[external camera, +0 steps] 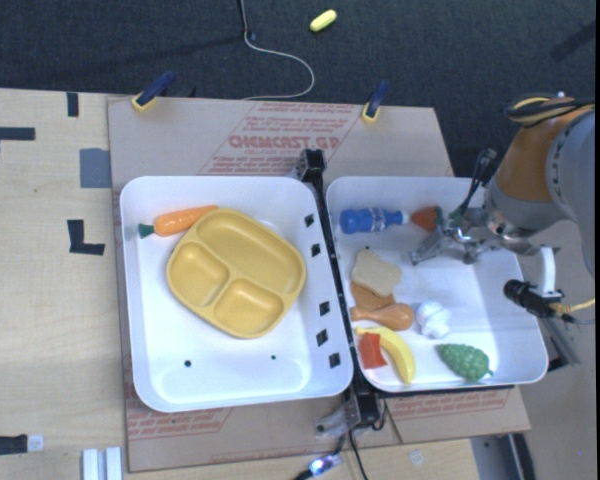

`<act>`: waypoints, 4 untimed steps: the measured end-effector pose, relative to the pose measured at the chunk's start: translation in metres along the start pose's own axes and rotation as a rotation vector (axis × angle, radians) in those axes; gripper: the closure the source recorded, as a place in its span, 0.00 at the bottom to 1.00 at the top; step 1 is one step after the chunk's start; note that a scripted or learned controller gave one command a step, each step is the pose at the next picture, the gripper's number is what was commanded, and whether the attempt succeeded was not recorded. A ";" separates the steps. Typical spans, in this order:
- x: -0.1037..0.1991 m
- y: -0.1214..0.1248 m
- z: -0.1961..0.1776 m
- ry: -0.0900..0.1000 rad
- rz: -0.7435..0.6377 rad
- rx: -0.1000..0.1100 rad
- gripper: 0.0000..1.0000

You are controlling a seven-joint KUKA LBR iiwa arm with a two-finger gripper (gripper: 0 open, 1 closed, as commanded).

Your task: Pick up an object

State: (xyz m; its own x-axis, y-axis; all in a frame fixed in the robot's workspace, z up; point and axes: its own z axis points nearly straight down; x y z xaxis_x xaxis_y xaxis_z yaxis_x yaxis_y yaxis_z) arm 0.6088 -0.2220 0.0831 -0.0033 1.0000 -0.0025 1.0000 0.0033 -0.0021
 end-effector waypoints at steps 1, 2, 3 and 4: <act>0.000 0.001 -0.013 0.000 -0.001 -0.003 1.00; 0.004 -0.008 -0.065 0.002 0.003 -0.005 1.00; 0.011 -0.012 -0.123 0.002 0.001 -0.007 1.00; 0.012 -0.011 -0.143 0.003 0.001 -0.003 1.00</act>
State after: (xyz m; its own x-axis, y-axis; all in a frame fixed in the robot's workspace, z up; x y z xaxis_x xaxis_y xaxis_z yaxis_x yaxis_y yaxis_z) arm 0.5977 -0.2096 0.2256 -0.0019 1.0000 0.0002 1.0000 0.0019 0.0014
